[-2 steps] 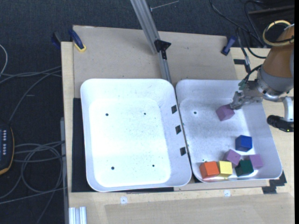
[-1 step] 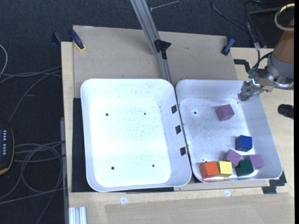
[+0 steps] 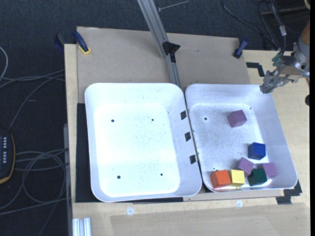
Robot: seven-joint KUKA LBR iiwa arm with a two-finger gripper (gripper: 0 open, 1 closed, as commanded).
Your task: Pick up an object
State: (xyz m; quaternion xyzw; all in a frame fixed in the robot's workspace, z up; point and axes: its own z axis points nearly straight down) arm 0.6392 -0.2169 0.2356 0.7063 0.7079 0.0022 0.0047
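A robot arm's gripper [image 3: 268,86] is hanging just past the back-right corner of the right bin [image 3: 283,146], near the bench's far edge, w/ nothing visible between its tips; whether it is released or clenched cannot be told at this size and angle. The task's candidates are all lying in that right bin. A purple cube [image 3: 237,118] is sitting alone toward the bin's back, well apart from the rest. A blue cube [image 3: 256,150] is resting farther forward by the right wall. Along the front wall a cluster is crowding together: an orange block [image 3: 221,178] touching a yellow block [image 3: 237,177], a dark green block [image 3: 257,177] just beside that, plus two more purple pieces [image 3: 244,164] [image 3: 269,169] pressing in around it. The left bin [image 3: 93,132] is lying beside it, across a black-clipped seam.

Judging by the layout, the approach step is in hand: the arm is sitting outside the bin and no object is being lifted yet. The next move prob. calls for swinging in over the bin, picking a target and dropping straight down w/ the tips spread. The lone purple cube looks the easiest pick, being nearest and w/ room on all sides; the front cluster is offering little clearance btwn pieces.
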